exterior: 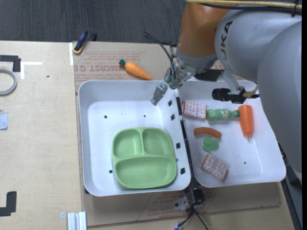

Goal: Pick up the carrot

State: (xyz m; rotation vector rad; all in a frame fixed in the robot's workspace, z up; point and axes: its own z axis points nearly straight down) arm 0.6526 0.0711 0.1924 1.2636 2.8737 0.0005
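Over the left bin's (pixel 91 143) back edge my gripper (pixel 160 92) hangs, jaws apart and bare, because the carrot (pixel 135 70) lies outside on cardboard (pixel 105 63), just behind that rim.

Light is even and fairly bright, falling from overhead, with no hard glare. The 2 white bins (pixel 91 128) are the brightest areas, close to washed out on their floors. Shadows are soft: a faint one hugs the green plate (pixel 144 157) toward 6 o'clock, and a thin dark line runs under the bins' front rims. The arm (pixel 249 37) at 1 o'clock looms large and slightly soft. The dark floor (pixel 72 8) at 12 o'clock is dim and grainy. Small items look a little blurred; the table (pixel 38 128) is flatly lit.
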